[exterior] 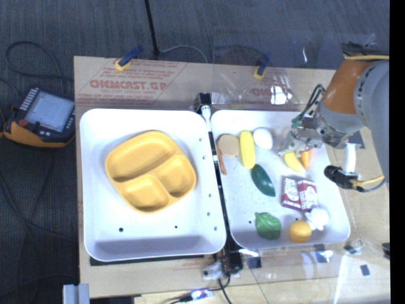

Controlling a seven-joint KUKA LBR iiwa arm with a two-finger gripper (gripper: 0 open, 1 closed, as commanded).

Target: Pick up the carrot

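Risk at this moment lay in the crowding around the target. The carrot (306, 158) lay in the right bin (335, 189), near its far right wall, touching or just beside a yellow wedge-shaped piece (292, 161). My gripper (304, 138) hung directly above that pair, low over the bin. Whether it was spread or pressed together, I could not tell from the slanted view; nothing was visibly pinched.

Probable failure causes, as I judged them:

1. Wrong object. The yellow piece sat so close to the carrot that a closing grasp could have taken it instead, or both together.
2. Wall interference. The carrot's position near the bin wall left little room on that side; contact there could have deflected the descent.
3. Slip. The carrot looked small and tapered, so an off-centre pinch could have squeezed it out.
4. Neighbour disturbance. The red packet (298, 193) and white egg-like item (262, 138) lay near and could have been nudged.
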